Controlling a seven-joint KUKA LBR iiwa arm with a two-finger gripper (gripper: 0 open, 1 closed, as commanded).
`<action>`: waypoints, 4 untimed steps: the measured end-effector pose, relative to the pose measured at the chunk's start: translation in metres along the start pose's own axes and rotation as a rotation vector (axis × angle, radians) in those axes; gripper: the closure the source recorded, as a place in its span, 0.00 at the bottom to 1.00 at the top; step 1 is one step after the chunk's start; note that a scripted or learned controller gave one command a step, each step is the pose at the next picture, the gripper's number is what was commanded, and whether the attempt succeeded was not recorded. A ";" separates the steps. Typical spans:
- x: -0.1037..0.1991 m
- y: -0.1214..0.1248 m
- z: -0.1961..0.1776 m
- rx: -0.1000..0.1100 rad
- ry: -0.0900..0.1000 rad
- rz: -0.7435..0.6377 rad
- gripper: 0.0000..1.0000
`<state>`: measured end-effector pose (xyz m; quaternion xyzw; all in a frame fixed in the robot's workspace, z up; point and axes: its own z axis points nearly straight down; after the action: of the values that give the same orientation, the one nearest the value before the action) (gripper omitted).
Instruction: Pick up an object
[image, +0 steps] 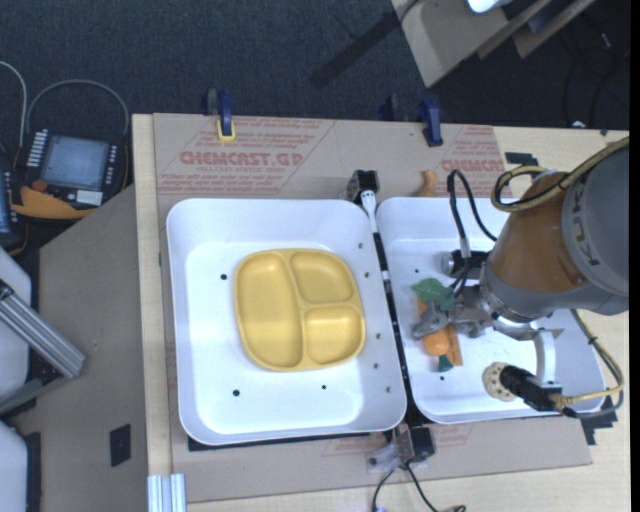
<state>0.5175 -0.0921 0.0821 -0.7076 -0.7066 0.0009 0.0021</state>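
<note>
Camera view: the arm (560, 240) reaches into the right bin (520, 400), its gripper (440, 322) low over an orange and green toy carrot (440, 343); whether its fingers are apart cannot be told. A yellow divided plate (298, 307) sits in the left bin (200, 360).

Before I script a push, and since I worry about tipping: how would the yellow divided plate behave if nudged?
The yellow divided plate sits low and wide in the left bin, so it would probably slide, not tip. It looks like stiff moulded plastic, likely light. Its rounded rim may be awkward to pinch.
</note>
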 end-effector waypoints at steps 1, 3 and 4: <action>0.000 0.001 -0.012 -0.005 -0.002 0.000 1.00; -0.004 0.015 -0.122 -0.012 -0.004 -0.003 1.00; -0.005 0.015 -0.132 -0.008 -0.003 -0.002 1.00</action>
<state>0.5334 -0.0969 0.2140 -0.7069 -0.7073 -0.0008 -0.0018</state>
